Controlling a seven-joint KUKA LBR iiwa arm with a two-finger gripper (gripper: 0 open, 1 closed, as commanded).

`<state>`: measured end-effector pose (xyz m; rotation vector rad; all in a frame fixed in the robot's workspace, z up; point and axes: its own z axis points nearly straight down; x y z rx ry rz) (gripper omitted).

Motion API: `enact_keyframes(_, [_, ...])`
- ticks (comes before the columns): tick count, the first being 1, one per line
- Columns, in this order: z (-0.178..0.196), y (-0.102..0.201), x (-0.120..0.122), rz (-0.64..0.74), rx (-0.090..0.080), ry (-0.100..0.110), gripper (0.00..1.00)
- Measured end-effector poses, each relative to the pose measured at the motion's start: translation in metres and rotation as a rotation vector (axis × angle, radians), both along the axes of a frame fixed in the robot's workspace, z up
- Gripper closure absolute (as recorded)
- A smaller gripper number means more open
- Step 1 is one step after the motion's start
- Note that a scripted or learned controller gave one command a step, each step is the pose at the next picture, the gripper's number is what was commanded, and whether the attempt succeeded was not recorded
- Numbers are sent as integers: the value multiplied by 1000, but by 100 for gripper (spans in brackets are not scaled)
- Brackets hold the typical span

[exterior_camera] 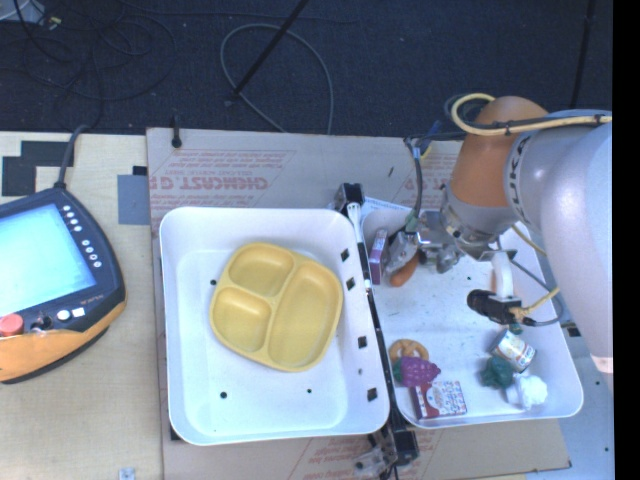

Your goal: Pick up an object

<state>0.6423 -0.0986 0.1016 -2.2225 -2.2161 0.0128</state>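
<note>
Lying slantwise, orange carrot (402, 271) under the jaws.

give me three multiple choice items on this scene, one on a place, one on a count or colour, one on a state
1. Where does the yellow tray lie?
A. in the left bin
B. in the right bin
C. on the cardboard

2. How many compartments does the yellow tray have?
A. one
B. three
C. six

3. How does the yellow tray sit?
A. flipped upside down
B. standing on edge
C. flat, open side up

Answers: 1 A, it rests on the left bin's floor. 2 B, ridges split it into three wells. 3 C, its hollows face the camera.

The claw is over the right bin, near the divider.
</note>
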Motion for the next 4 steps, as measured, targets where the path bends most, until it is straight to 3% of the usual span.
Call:
enact_keyframes(1, [-11,4,-1,-4,-14,0,0])
enact_keyframes(2, [89,40,3,4,3,-12,0])
enact_keyframes(3, [8,18,2,3,3,-10,0])
enact_keyframes(4, [105,6,2,0,2,-10,0])
